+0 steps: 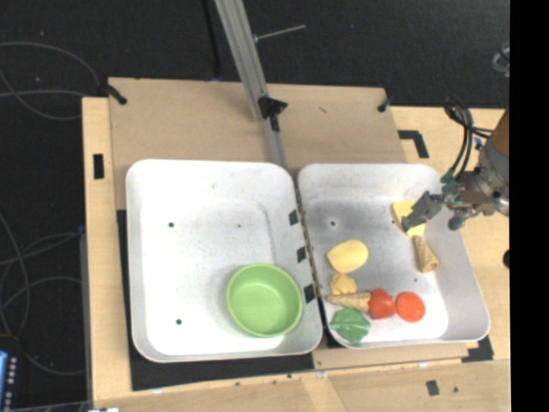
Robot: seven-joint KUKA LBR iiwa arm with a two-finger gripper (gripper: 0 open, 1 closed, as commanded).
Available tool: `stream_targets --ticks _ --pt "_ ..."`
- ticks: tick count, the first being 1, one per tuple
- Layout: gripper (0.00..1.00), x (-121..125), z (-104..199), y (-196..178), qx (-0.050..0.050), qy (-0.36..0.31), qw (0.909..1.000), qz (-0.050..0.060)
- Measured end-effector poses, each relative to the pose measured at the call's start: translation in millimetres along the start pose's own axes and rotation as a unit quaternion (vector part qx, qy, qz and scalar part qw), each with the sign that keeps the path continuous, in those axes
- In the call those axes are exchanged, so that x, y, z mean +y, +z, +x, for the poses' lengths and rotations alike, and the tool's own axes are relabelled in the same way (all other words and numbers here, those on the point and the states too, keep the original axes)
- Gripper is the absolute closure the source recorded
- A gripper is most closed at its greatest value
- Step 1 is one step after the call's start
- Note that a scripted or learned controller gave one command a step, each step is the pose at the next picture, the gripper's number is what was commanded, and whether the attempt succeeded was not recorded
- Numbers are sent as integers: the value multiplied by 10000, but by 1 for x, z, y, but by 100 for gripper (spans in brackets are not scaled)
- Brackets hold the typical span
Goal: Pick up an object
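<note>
Presently the gripper (pixel 436 212) is positioned over the upper right part of the right bin (pixel 377 178), reaching in from the right edge. Its two dark fingers appear spread, one toward the left at a yellow piece (pixel 403 213) and one to the right; nothing is seen clamped between them. The yellow piece lies just beside and partly under the left finger (pixel 422 206); contact cannot be confirmed. Just below the gripper lies a tan cylindrical piece (pixel 425 253), apart from the fingers. Further below and to the left sits a yellow rounded item (pixel 347 254), with a smaller yellow item (pixel 343 283) beneath it. Lower still, a cone-shaped tan item (pixel 349 299) lies against a red item (pixel 383 304); a second red item (pixel 411 306) sits just beside it. A green item (pixel 349 324) rests at the bin's lower edge. Well to the gripper's left, the left bin (pixel 197 196) contains a green bowl (pixel 264 299).
</note>
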State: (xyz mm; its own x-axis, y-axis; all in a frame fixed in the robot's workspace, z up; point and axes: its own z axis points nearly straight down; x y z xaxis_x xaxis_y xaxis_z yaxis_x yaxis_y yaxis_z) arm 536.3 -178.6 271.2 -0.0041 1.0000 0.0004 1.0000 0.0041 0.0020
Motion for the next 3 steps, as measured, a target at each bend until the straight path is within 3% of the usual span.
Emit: stream_targets --ticks 1,3 --pt "0 0 0 0 0 5 10000 -3" --pt "0 -5 3 118 -8 29 10000 37"
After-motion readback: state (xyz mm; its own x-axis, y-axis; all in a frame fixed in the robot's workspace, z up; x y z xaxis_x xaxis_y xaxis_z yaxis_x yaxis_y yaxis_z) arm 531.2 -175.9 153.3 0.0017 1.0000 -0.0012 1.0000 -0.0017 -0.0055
